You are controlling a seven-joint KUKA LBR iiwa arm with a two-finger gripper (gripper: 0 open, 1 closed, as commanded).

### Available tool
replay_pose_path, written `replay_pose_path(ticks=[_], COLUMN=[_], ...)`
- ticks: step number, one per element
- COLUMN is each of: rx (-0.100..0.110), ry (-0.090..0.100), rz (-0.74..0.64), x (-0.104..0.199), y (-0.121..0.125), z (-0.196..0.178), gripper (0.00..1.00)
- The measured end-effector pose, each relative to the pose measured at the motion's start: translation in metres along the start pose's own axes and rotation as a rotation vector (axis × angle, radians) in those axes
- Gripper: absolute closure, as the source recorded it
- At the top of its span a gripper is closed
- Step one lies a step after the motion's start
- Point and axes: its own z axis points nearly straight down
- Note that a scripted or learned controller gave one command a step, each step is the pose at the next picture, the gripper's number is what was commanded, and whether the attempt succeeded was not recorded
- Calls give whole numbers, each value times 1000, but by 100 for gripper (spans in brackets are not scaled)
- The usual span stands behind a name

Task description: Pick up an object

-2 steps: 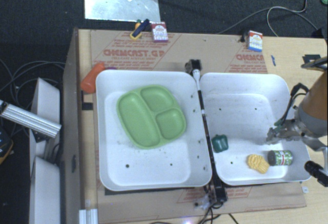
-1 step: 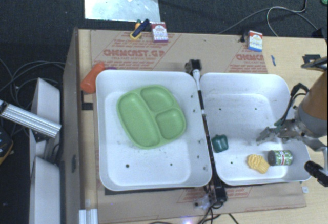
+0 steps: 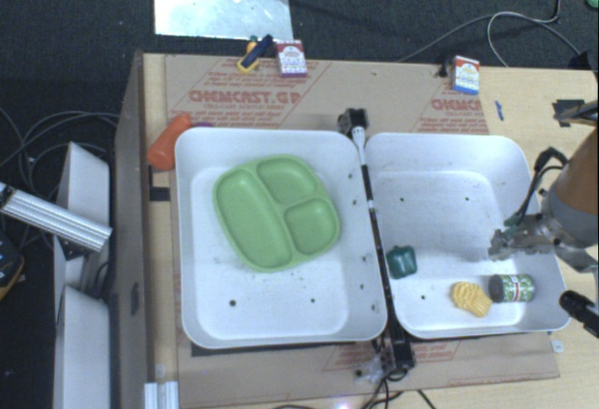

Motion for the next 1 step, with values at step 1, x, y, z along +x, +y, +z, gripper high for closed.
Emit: replay_pose_path(ticks=[1], rx=[0], ry=[0], rz=[0], x=[0], y=[0], z=[0], gripper=[0])
